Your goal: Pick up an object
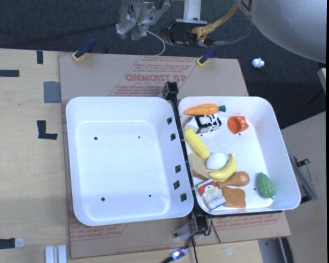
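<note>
While two white bins (pixel 71 147) rest on brown cardboard (pixel 153 75), the end effector (pixel 136 21) hangs above dark floor, grip state unclear

Bright, even light; soft shadows, slight blur.

The scene is viewed from a single fixed camera set above the bench, looking down at a slant. Both bins are taken in whole: the left bin (pixel 120 163) and the right bin (pixel 263 147) are seen side by side near the middle of the frame. The cardboard sheet (pixel 153 78) beneath them is covered almost fully. The arm (pixel 290 10) is caught at the upper right, close to the lens and blurred.
</note>
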Robot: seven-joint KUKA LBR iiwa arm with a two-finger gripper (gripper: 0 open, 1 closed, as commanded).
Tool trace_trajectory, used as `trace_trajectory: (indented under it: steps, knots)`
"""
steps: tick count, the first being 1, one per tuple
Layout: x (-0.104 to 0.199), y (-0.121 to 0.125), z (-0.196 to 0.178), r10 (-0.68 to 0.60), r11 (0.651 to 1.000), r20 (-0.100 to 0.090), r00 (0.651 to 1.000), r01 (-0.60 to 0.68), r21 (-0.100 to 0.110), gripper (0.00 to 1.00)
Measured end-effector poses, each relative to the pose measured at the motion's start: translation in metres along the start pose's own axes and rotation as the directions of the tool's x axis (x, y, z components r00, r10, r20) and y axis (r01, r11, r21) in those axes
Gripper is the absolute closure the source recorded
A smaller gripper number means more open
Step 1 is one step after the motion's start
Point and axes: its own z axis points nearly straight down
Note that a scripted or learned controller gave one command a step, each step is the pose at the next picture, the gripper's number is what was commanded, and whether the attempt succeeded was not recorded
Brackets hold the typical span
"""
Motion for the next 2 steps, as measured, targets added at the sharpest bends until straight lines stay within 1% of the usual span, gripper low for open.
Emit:
trace_trajectory:
  steps: [1,2]
  knots:
    - [-0.019,0.06,0.013,0.007,1.0,0.009,1.0,-0.007,0.015,1.0]
    - [-0.021,0.029,0.2,0.005,0.999,0.013,1.0,-0.006,0.034,1.0]
